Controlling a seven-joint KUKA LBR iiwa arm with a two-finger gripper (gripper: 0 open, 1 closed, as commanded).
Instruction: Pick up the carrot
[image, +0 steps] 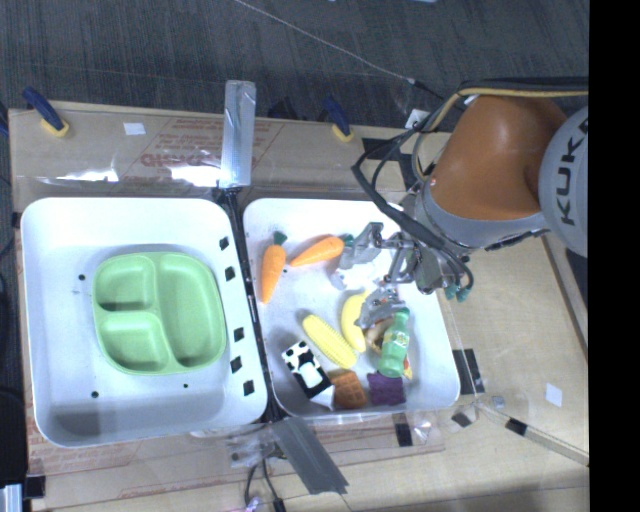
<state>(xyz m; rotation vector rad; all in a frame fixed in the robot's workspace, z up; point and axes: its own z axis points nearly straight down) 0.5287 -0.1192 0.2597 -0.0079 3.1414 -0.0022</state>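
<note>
Gripper (372, 262) jaws look spread open, nothing between them, hovering over right bin (300, 215). Nearest carrot (317, 250) lies just left of jaws, apart; second carrot (272, 269) farther left.

Open bin floor (300, 300) btwn carrots (272, 270) & bananas (328, 340).

The wooden bench (560, 360) bears two shallow white bins, left bin (40, 330) touching right bin (300, 215).
</note>
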